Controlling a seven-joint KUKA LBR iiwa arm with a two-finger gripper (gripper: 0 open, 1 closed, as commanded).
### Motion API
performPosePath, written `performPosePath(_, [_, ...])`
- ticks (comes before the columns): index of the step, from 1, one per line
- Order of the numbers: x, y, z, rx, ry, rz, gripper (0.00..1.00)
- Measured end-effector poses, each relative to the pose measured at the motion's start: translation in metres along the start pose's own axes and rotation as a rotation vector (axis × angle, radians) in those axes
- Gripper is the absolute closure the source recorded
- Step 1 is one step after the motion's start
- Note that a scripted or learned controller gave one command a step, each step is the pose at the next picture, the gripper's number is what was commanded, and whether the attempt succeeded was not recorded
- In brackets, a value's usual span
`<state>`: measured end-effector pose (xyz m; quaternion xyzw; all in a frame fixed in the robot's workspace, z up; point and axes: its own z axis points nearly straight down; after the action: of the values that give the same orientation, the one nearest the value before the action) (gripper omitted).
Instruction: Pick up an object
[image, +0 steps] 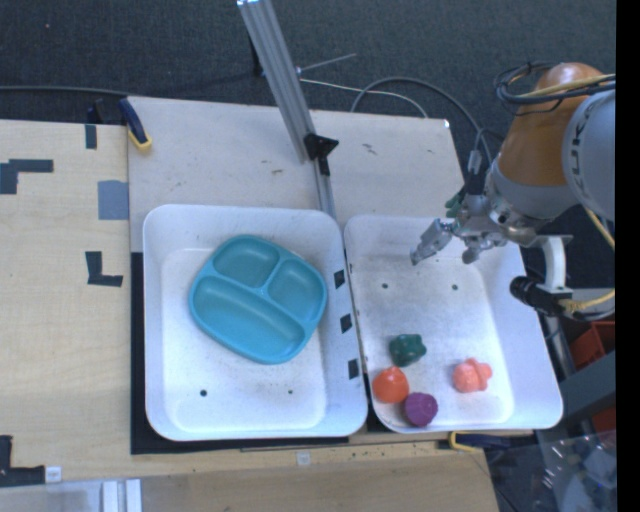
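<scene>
**Q:** What does the bench carry?

**A:** Two shallow white bins side by side. The left bin (160, 300) holds a blue divided plate (259, 297) with three compartments, lying slightly toward the bin's far edge. The right bin (520, 330) holds four small objects, all grouped toward its near edge.

**Q:** Which objects, and where?

**A:** A dark green object (406, 348) lies nearest the bin's middle. An orange-red object (390, 384) sits near the near left corner, just beside a purple object (420, 408), which lies against the near edge. A salmon-orange object (471, 375) rests apart from these, toward the near right corner.

**Q:** Where is the gripper?

**A:** The gripper (441, 245) hangs over the far part of the right bin, well apart from all four objects. The grey arm (560, 130), with its orange band, enters from the right.

**Q:** Are the fingers apart or together?

**A:** They appear spread apart, with nothing between them.

**Q:** Is any writing legible?

**A:** Dark lettering shows on the arm's grey housing at the right edge, but it is cut off and cannot be read reliably. Grey and dark tape patches (112, 198) on the wooden bench (60, 330) at left carry no text.
</scene>
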<state>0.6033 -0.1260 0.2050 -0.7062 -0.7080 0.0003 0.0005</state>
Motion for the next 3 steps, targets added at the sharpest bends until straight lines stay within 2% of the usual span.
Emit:
performPosePath(1, [0.0, 0.0, 0.0, 0.0, 0.0, 0.0, 0.0])
performPosePath(3, [-0.002, 0.004, 0.115, 0.007, -0.001, 0.001, 0.0])
